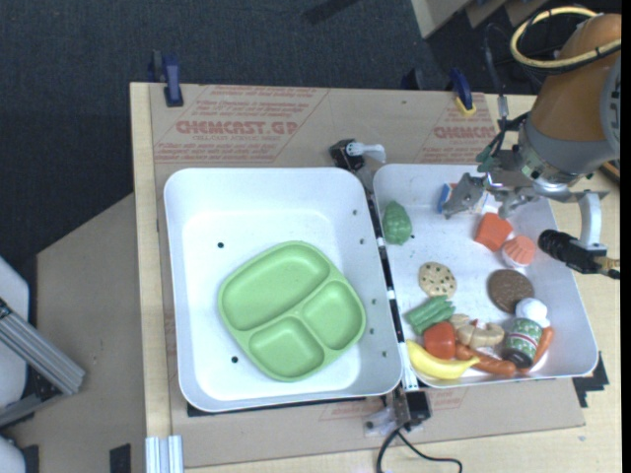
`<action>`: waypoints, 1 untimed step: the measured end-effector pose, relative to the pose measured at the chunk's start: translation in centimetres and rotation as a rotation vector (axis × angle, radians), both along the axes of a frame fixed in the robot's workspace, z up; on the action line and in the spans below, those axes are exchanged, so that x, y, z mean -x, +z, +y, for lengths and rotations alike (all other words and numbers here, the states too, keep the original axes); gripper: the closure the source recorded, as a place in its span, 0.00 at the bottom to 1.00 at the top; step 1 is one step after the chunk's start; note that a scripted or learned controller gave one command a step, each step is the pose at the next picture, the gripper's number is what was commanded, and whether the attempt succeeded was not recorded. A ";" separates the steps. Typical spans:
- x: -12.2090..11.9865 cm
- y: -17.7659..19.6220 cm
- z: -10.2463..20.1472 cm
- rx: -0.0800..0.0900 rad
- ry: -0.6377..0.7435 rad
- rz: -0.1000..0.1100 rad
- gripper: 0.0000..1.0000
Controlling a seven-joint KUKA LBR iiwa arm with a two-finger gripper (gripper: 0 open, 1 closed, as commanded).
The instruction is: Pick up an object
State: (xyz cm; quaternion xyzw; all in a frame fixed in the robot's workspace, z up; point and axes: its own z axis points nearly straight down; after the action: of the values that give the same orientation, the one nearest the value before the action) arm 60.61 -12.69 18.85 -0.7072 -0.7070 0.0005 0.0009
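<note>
Orange cup [493, 231] in rt bin [582, 308] — gripper [471, 197] near, grip state unclear.

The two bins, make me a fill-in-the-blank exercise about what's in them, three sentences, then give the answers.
1. The green divided plate lies in the ____ bin as the camera sees it.
2. The divided plate has ____ compartments.
3. The banana lies along the ____ edge of the right bin, below the tomato.

Missing words: left; three; near (bottom)
</note>
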 end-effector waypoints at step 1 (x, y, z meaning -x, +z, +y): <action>-1.1 0.8 -4.0 0.004 -0.003 -0.006 0.00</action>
State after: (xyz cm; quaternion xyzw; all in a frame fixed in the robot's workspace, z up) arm 61.74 -16.70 19.70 -0.7081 -0.7061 -0.0003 -0.0026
